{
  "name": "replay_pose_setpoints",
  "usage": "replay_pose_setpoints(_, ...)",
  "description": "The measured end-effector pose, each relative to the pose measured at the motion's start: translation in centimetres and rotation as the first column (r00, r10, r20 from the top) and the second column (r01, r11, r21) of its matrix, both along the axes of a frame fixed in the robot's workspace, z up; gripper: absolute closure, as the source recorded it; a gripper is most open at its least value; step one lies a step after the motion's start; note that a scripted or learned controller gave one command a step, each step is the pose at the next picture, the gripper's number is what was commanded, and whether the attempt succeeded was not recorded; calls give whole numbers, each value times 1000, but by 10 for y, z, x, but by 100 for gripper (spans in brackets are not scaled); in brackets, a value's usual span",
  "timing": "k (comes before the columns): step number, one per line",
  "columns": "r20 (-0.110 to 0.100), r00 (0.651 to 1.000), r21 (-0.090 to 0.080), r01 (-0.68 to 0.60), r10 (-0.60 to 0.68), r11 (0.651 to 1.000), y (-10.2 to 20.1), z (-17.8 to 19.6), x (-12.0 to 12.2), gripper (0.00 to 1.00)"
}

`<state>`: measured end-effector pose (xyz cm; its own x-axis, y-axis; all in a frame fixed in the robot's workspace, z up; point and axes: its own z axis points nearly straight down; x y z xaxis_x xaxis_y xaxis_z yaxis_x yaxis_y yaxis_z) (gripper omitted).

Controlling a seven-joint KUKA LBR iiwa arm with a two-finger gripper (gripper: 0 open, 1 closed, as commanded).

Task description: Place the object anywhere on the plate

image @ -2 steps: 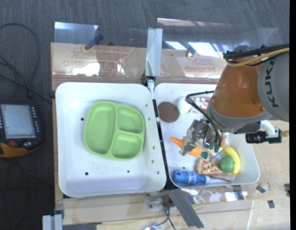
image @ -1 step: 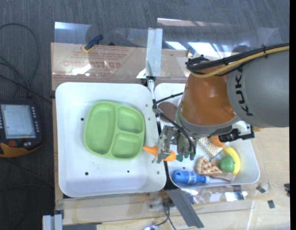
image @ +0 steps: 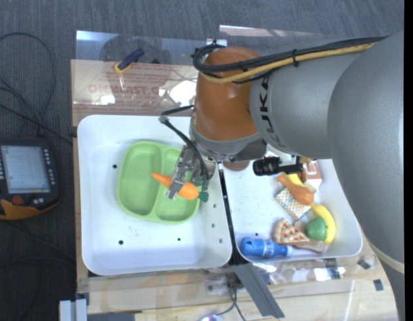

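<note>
Arm [image: 313, 85] fills the top of the shot, reaching over from the right bin [image: 250, 199]. Gripper [image: 184, 179] hangs low over the green plate [image: 136, 179] in the left bin [image: 99, 146], fingers clamped on the toy carrot [image: 176, 186], positioned for release onto the plate

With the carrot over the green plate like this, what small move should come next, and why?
Probably open the claw and let go. The carrot sits between its fingers, already over the right compartment of the green plate in the left bin, so releasing should land it on the plate. How high it hangs is hard to judge; a slight lowering first may be safer.
</note>
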<state>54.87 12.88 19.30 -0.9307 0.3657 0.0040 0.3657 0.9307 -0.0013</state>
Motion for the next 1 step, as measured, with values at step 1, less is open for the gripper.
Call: replay_pose_setpoints(1, 1, 1000, -2, 4, -4, 1000, -3, 0, 1, 0)
